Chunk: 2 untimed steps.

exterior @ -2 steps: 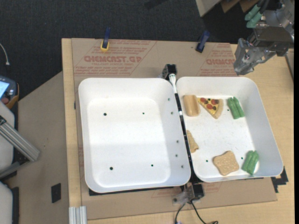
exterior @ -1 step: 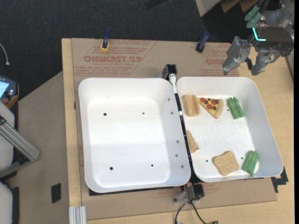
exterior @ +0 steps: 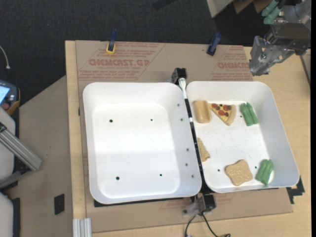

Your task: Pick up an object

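Observation:
The right bin (exterior: 276, 110) holds several toy foods. A tan bread roll (exterior: 201, 111) lies near its left wall, with a pizza slice (exterior: 223, 112) beside it and a green vegetable (exterior: 249, 114) further right. A small tan piece (exterior: 202, 150) rests against the left wall. Near the front lie a toast slice (exterior: 239, 172) and a second green vegetable (exterior: 265, 171). My gripper (exterior: 260, 63) hangs at the upper right, above the bench just behind the right bin's back edge, with nothing visibly held.
The left bin (exterior: 133, 142) sits beside the right one on a cardboard sheet (exterior: 148, 58). A yellow clamp (exterior: 111, 45) and a blue clamp (exterior: 214, 43) pin the sheet's back edge. Black clips (exterior: 178, 75) join the bins.

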Available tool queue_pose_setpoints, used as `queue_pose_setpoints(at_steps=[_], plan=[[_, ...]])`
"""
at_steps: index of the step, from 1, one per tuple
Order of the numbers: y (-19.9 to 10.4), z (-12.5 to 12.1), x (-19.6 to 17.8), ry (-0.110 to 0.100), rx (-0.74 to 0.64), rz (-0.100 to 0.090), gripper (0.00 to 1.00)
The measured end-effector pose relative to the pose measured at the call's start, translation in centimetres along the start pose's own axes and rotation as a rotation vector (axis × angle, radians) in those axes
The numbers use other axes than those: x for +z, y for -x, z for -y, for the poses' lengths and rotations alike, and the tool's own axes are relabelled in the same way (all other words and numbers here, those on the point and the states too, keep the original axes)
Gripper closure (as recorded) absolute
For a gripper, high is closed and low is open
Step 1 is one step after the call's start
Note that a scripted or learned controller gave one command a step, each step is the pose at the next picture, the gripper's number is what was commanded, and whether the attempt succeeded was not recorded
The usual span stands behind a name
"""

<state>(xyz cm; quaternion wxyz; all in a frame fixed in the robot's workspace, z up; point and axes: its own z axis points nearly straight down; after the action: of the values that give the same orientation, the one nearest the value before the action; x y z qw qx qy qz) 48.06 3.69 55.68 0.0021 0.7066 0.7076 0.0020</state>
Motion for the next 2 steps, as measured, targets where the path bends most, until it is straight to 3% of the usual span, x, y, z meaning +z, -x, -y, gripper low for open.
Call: queue_pose_setpoints(at_steps=[1,2], plan=[[-10.01,0.22,2.35,-0.011,-0.01,0.0,1.0],[-9.43,0.15,2.17,-0.007,0.001,0.0,0.0]])
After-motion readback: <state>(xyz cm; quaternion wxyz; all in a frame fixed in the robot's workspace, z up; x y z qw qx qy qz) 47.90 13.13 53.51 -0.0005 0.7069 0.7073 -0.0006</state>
